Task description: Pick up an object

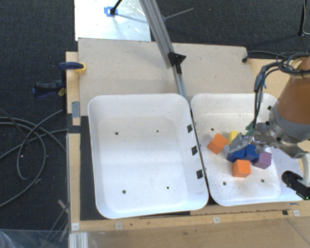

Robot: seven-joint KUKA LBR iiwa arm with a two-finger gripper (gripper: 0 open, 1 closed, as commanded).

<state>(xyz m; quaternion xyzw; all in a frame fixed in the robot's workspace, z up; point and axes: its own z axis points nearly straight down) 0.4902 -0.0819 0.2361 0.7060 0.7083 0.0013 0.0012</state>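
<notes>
Reaching in from the right, the arm (pixel 299 105) holds its gripper (pixel 246 139) low over the right bin (pixel 217 190), down among a tight cluster of small blocks. The blue block (pixel 244 153) lies directly at the gripper, touching or nearly touching its tip on the near side; it is the likeliest pick. Its long axis appears to run left to right, though the wrist hides its far edge. Around it sit a yellow block (pixel 233 135) just to the far left, an orange block (pixel 217 143) further left, a second orange block (pixel 242 168) on the near side, and a purple block (pixel 263 160) to the right, pressed against the blue one.

Whether the gripper's tips are spread or pressed together cannot be told: wrist, cables and blocks merge at that spot, and no block is plainly seen pinched. The blue block rests on the bin floor, so nothing is judged lifted yet.

The coming move turns on the crowding. With neighbours touching the blue block on two sides, a closing grip may catch a corner of the purple or orange block, or push the cluster apart rather than seize one piece. The left bin (pixel 101 154) stands beside the right, well apart from the gripper.
</notes>
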